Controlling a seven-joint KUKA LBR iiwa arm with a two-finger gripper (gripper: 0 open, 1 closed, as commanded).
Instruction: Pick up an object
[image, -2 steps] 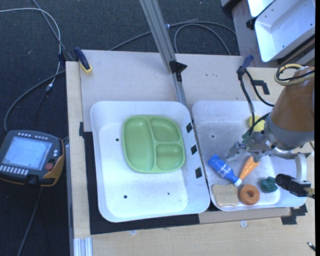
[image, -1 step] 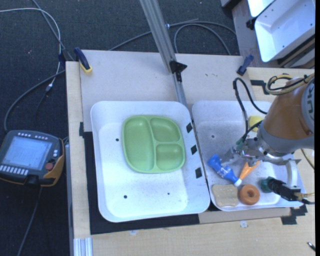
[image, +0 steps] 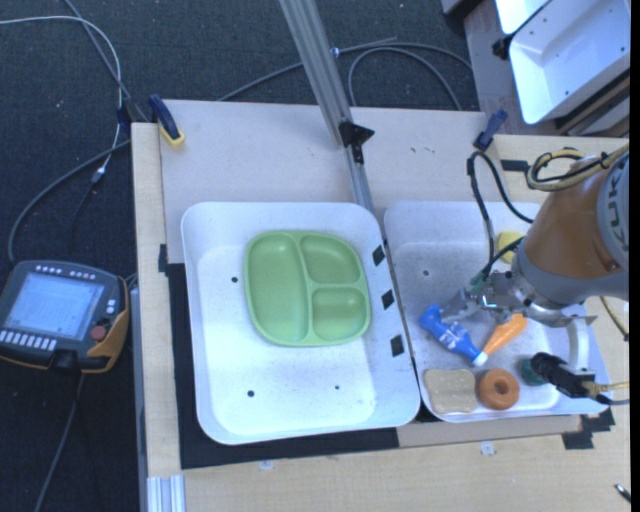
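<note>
- Gripper (image: 478, 297) low in right bin (image: 440, 235), over blue tube (image: 450, 335); finger state: cannot tell.
- Orange carrot (image: 503, 334) just beside tube; donut (image: 497, 389), bread slice (image: 449, 390) near front wall.
- Green divided plate (image: 305, 287) in left bin (image: 215, 400).

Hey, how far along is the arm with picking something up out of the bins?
Early on. Done: the arm has reached into the right bin, and its gripper sits low among the items. In hand: nothing visibly; the blue tube, carrot, donut and bread slice all lie on the bin floor. The green plate rests in the left bin. Left: gripping one item and lifting it.
</note>
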